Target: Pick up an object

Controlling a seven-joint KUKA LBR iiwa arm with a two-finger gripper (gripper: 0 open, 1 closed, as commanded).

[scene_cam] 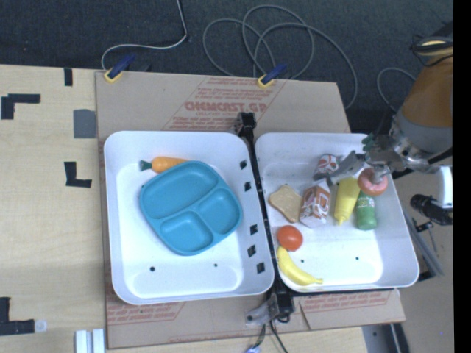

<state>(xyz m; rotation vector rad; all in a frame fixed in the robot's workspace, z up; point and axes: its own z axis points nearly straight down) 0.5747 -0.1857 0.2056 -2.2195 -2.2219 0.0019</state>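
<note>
At the near edge of the right bin [397, 267] lies a banana [297, 269], a tomato [290, 237] just beyond it. The gripper [368, 166] hangs over the bin's far right part — fingers spread, nothing between them. Just left of them sits a crumpled packet [327, 165]; the yellow bottle [345, 199] lies just nearer, long axis running near-to-far.

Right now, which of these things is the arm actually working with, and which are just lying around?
In play, right bin:
gripper
yellow bottle
green bottle
bread slice
tomato
banana

Just lying about:
blue divided plate, left bin
carrot behind it
cables beyond the bench
</note>
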